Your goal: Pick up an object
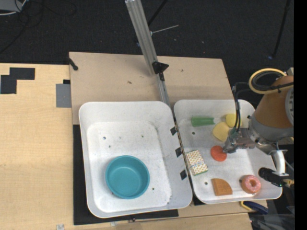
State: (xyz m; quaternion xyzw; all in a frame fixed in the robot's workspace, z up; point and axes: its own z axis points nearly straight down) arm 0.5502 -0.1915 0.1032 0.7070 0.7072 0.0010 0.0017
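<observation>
Gripper (230,145) low in right bin (206,195), beside red object (218,153); finger state unclear; nothing lifted, pick pending.

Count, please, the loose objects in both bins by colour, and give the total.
Teal: 1, bowl
Green: 1, block
Yellow: 2, pieces and
Red: 1, round piece
Orange-brown: 1, wedge
Pink: 1, doughnut
Patterned white: 1, small box
Total: 8
</observation>
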